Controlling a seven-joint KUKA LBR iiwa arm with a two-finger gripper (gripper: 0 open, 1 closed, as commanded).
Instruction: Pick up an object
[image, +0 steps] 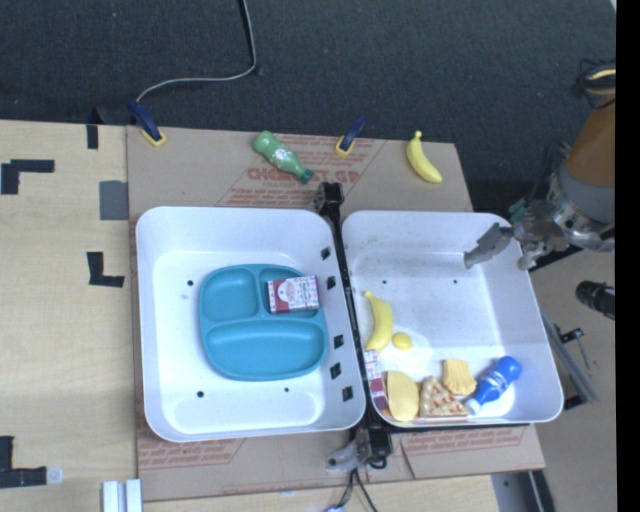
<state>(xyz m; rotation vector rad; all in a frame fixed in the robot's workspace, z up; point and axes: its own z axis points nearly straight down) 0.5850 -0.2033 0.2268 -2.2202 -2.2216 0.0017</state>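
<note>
Gripper: fingers spread, holding nothing, above the right bin's far right corner (banana well apart).

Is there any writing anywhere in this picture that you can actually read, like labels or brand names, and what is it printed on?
Nothing here reads clearly.
Red printing on the cardboard sheet under the bins: too blurred to read.
Red and white carton on the blue tray: label too small to read.
Green bottle on the cardboard: label not legible.
Blue bottle in the right bin: no readable text.
</note>
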